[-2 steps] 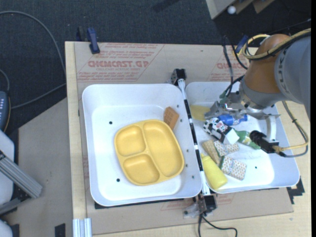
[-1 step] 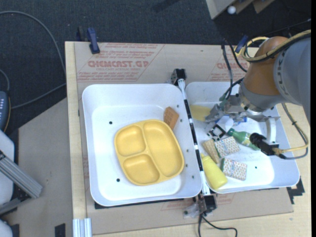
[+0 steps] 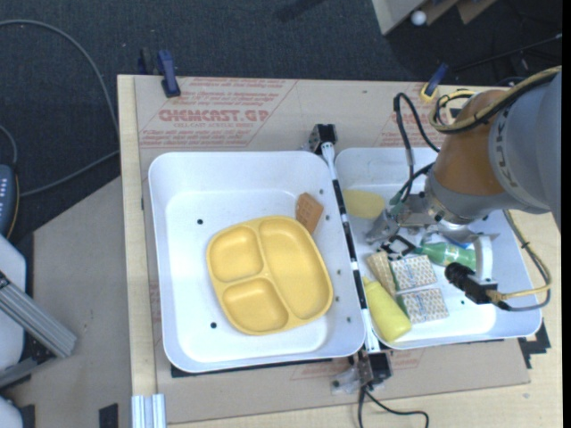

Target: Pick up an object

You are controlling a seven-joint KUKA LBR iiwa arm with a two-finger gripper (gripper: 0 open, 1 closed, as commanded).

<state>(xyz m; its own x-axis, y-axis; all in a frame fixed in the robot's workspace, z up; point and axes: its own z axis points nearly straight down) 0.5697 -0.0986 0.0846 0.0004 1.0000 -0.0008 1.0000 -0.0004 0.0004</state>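
— Checking the camera view: where is the gripper (image 3: pixel 399 227)?

— It is low inside the right bin (image 3: pixel 379 163), in the left half, at the end of the grey arm (image 3: pixel 500 150) that reaches in from the right. Whether it is apart or together cannot be told (the wrist covers it from above). No item is seen clamped in it.

— Which items lie in that bin?

— A pale yellow lump (image 3: pixel 364 204) lies near the bin's left wall, just beside the gripper on its upper left. A tan cracker (image 3: pixel 378 266) lies just below the gripper. Two patterned packets (image 3: pixel 415 273) lie side by side to the right of the cracker, the lower one (image 3: pixel 426 304) towards the front wall. A yellow bottle (image 3: pixel 388 310) lies on its side in the front left corner, touching the lower packet. A green bottle (image 3: pixel 449 255) lies on its side under the wrist, right of the gripper.

— And the left bin (image 3: pixel 178 230)?

— It holds a yellow plate (image 3: pixel 268 275) with three compartments (nothing in any of them), set towards the front. A small brown block (image 3: pixel 310 209) leans near the right wall, just beside the plate's upper right edge. Both bins sit on the bench (image 3: pixel 223 114), touching along their shared side.
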